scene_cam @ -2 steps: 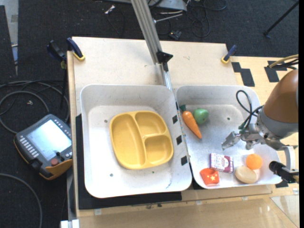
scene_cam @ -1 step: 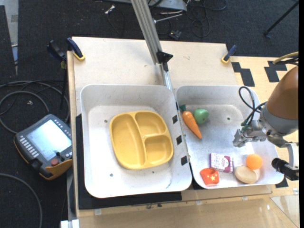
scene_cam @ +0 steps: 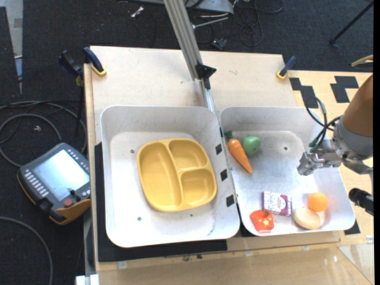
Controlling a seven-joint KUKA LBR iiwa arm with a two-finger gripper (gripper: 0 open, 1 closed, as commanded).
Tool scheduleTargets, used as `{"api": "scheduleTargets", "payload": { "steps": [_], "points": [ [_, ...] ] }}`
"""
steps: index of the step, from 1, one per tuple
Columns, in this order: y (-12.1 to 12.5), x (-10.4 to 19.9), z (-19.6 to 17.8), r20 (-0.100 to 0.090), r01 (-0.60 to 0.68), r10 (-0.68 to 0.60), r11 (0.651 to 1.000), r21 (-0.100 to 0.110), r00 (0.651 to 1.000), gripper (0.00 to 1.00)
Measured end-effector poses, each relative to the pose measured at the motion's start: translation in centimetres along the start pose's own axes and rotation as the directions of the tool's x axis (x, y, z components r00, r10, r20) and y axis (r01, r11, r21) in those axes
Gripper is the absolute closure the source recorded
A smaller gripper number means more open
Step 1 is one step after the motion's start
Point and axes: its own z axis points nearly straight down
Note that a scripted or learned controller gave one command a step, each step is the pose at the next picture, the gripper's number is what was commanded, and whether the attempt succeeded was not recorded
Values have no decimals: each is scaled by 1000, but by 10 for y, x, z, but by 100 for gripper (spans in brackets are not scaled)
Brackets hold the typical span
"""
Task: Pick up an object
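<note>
In the right bin (scene_cam: 279, 126) lie an orange toy carrot (scene_cam: 240, 154) with a green object (scene_cam: 252, 144) at its far end, a pink-and-white packet (scene_cam: 276, 203), a red piece (scene_cam: 262, 220), an orange ball (scene_cam: 317, 202) and a pale cream piece (scene_cam: 308, 218). My gripper (scene_cam: 307, 164) hangs over the right side of this bin, above and behind the orange ball, apart from every object. Nothing shows between its tips.
The left bin (scene_cam: 119, 159) holds a yellow divided plate (scene_cam: 177, 174). A metal pole (scene_cam: 185, 31) slants down to the bins' shared wall. Yellow clamps (scene_cam: 95, 64) sit at the bench's back corners. A teach pendant (scene_cam: 56, 183) lies on the floor at the left.
</note>
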Motion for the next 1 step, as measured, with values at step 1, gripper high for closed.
{"api": "scheduleTargets", "payload": {
  "steps": [1],
  "points": [
    [-5, 4, -47, 0, 0, 0, 1000, 0, 1000, 100]
  ]
}}
